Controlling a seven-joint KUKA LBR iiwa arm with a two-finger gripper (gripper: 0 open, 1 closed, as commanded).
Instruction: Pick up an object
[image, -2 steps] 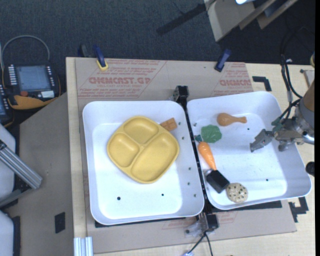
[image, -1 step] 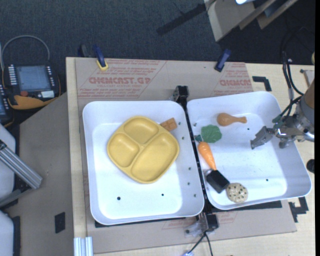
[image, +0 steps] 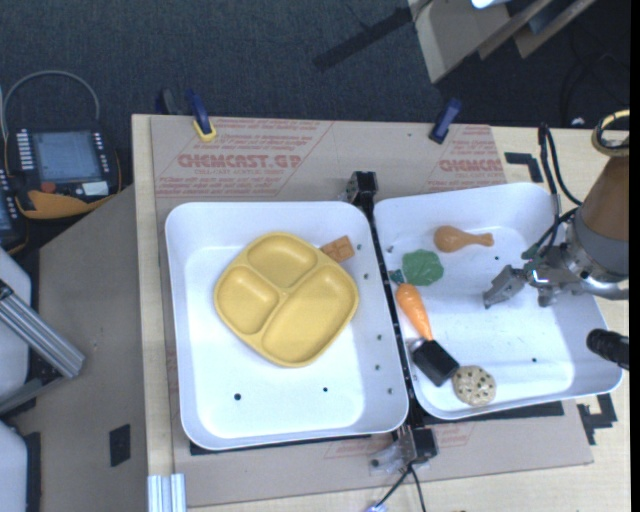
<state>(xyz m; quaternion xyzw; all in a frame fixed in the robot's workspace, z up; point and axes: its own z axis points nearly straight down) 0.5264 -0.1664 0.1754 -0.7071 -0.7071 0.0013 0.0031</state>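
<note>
With its state impossible to tell, the gripper (image: 503, 287) hovers at three o'clock of a carrot (image: 414, 310), probably light, rigid, best pinched mid-body.

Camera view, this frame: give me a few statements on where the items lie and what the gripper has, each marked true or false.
1. The yellow divided plate lies in the left bin. True.
2. The toy carrot lies in the left bin. False: it is in the right bin, near the divider.
3. The gripper holds the toy drumstick. False: the drumstick lies apart from it on the bin floor.
4. The cookie sits beside a black block. True.
</note>
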